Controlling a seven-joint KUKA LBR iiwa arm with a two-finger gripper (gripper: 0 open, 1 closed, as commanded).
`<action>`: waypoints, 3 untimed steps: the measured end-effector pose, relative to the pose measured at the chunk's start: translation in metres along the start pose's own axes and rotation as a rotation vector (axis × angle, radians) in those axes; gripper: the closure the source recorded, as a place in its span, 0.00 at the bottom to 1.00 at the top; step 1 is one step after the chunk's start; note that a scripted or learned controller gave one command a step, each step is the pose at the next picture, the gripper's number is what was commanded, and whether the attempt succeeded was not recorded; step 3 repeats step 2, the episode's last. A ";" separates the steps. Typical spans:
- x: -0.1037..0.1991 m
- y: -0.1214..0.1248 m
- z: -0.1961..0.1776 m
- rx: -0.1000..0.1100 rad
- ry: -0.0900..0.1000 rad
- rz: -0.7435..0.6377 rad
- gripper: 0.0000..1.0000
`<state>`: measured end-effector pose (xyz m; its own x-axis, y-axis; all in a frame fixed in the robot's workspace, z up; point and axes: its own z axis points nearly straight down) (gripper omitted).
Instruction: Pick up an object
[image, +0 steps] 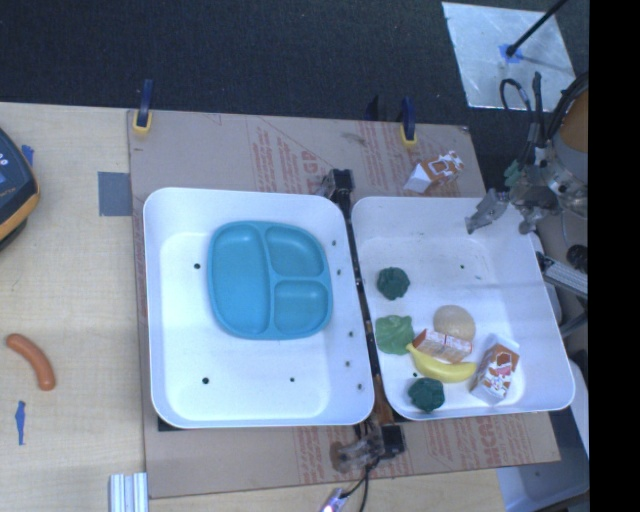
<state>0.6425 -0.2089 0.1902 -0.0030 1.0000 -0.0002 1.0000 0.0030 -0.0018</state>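
My gripper (505, 221) hangs over the far right corner of the right bin (520, 290), open, with nothing between its fingers. The objects lie in the near half of that bin, well apart from the gripper: a dark green broccoli piece (393, 282), a light green leafy piece (394, 333), a tan round bun (455, 321), a yellow banana (445, 369) with a small red-and-white pack (443, 346) on it, a red-and-white carton (496, 373) and a second dark green piece (427, 394).
The left bin (180, 330) holds a blue divided plate (270, 279). A small carton (435, 172) lies on the cardboard beyond the right bin. An orange sausage (32, 360) rests on the bench at far left, near a yellow-edged device (12, 190).
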 end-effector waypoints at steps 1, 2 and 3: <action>0.053 -0.042 0.006 0.002 0.000 -0.003 0.00; 0.098 0.004 0.040 0.001 0.000 -0.003 0.00; 0.098 0.004 0.040 0.001 0.000 -0.003 0.00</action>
